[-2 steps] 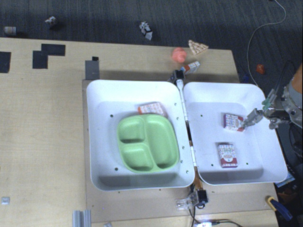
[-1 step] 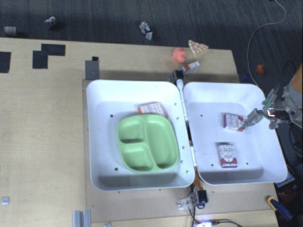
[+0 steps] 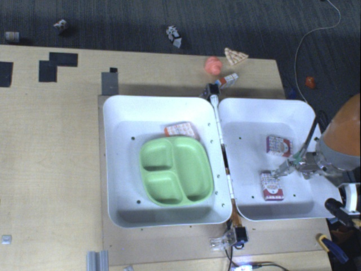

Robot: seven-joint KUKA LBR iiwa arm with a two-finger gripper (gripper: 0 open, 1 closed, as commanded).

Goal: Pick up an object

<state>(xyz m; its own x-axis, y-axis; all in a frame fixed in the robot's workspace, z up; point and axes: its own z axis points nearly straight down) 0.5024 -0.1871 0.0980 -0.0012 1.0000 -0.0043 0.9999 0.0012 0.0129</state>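
Pincer [image 3: 280,171] is low in the right bin [image 3: 248,117], reaching in from the right on the grey arm [image 3: 338,151] with its orange band. Fingers are small and blurred; cannot tell how far apart they stand, nor whether anything sits between them.

Near red-and-white packet [image 3: 272,186] lies flat on the bin floor just near-side of the pincer tips, touching or almost touching them; contact not resolvable. Far red-and-white packet [image 3: 278,145] lies on the floor on the far side of the pincer, a little apart from it. Both packets sit in the right half of the right bin.

Left bin [image 3: 113,151] adjoins the right bin along a shared rim. It holds a green divided tray [image 3: 176,170] with three compartments, filling much of the floor. A third red-and-white packet [image 3: 180,130] lies at the tray's far edge, partly tucked against it.

On the bench [image 3: 51,162] beyond the bins: pink ball [image 3: 213,65], a triangular patterned piece [image 3: 235,56], and a small tube-like item [image 3: 227,81] near the bins' far junction.
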